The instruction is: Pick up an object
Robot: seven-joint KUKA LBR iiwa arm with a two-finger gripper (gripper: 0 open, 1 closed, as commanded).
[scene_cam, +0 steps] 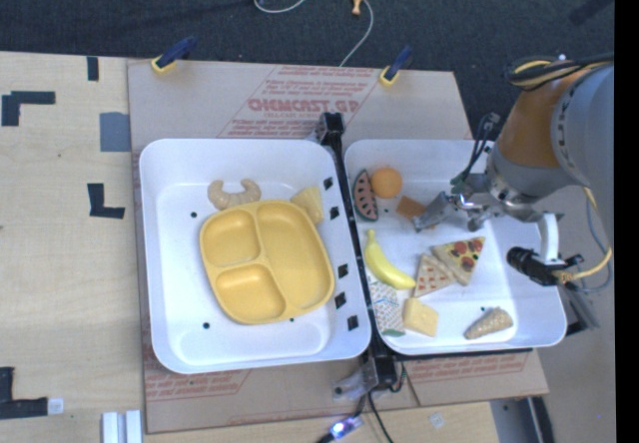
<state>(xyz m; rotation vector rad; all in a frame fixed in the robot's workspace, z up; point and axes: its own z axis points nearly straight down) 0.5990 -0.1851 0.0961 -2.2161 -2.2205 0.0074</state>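
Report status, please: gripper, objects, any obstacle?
Gripper low over right bin, nothing seen held. Orange block just beside it. Banana, pizza slice close by.

Bench (60, 231) bearing cardboard sheet (300, 102)
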